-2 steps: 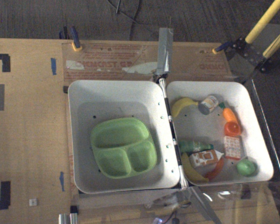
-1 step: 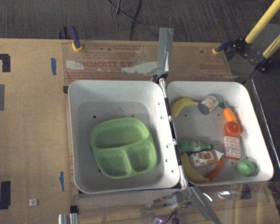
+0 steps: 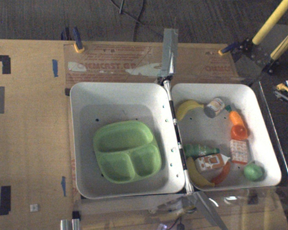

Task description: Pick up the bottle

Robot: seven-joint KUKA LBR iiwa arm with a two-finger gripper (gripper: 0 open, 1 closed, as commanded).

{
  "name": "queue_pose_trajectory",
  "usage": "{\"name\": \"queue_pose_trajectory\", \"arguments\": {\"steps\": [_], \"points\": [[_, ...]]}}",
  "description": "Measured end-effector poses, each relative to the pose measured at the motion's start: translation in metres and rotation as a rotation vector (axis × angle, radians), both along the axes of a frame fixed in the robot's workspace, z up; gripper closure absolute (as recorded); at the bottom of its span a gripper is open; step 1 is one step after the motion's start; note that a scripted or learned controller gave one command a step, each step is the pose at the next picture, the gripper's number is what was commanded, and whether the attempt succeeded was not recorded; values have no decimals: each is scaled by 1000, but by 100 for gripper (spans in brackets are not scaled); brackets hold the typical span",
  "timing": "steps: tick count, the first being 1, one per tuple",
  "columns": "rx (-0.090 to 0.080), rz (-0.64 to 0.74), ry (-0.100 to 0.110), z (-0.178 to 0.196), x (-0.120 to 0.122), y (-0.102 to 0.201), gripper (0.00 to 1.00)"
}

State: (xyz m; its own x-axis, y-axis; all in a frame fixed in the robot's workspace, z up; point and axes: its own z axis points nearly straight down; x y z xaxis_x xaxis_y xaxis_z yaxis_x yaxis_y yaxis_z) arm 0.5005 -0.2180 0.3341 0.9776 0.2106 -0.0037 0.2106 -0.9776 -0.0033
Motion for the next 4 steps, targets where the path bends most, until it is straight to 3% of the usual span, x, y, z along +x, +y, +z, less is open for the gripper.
{"name": "queue_pose_trajectory", "arguments": {"steps": [4], "points": [[-3, 14, 4, 39, 3, 2, 100]]}}
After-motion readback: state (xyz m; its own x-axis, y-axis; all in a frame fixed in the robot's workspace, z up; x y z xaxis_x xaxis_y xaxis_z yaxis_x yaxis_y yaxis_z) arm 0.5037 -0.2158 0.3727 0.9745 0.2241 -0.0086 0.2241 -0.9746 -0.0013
